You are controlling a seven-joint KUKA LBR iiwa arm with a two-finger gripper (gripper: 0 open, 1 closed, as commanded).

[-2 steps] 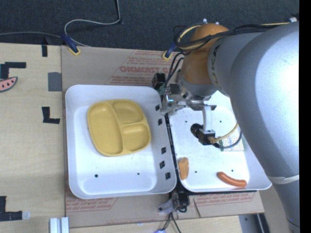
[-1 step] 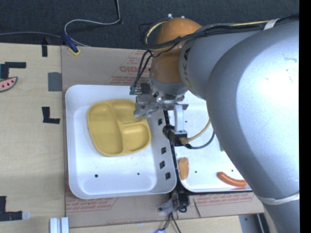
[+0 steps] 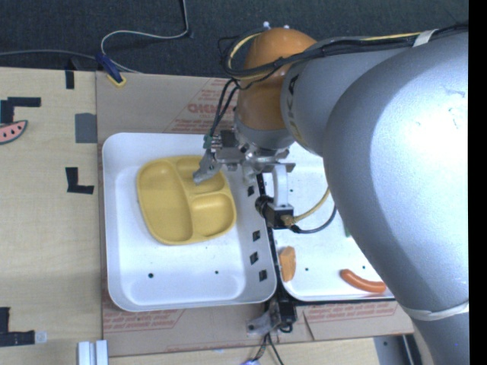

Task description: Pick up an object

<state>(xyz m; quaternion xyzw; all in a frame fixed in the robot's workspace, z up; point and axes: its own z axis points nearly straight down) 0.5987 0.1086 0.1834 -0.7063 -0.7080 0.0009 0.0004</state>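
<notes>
Yellow divided plate [image 3: 185, 200] in left bin [image 3: 129, 280]

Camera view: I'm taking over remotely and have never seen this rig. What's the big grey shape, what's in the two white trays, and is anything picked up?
You are looking down at a slant from one fixed camera above a bench. The big grey shape is the robot arm, reaching in from the right; the orange part is the band above its wrist. Its gripper hangs over the right edge of a yellow divided plate, which lies in the left bin. I cannot tell whether it is gripping anything. The right bin, partly hidden by the arm, holds an orange sausage-like item and a smaller orange piece.
</notes>
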